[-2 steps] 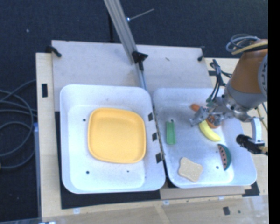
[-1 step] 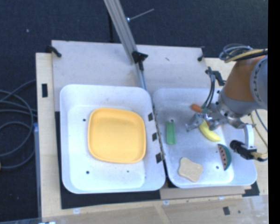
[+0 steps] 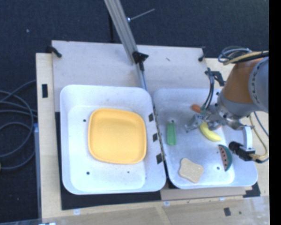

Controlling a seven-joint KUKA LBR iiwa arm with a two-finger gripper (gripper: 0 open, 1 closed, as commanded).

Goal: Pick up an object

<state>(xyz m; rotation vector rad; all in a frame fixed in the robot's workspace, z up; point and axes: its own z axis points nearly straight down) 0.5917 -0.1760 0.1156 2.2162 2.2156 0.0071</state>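
Note:
The right bin (image 3: 178,102) holds a yellow banana (image 3: 210,132), a green block (image 3: 171,132), a slice of toy bread (image 3: 191,170), a watermelon slice (image 3: 225,157) and a small orange piece (image 3: 196,108). My gripper (image 3: 200,123) hangs low over the bin, just left of the banana's upper end and below the orange piece. The arm's grey body and orange band rise to the right of it. The banana lies beside the gripper, touching or nearly touching it.
The left bin (image 3: 72,102) carries a yellow square plate (image 3: 117,136). A metal pole (image 3: 124,27) slants up from between the bins. Cables run along the arm at the right bin's edge (image 3: 246,149).

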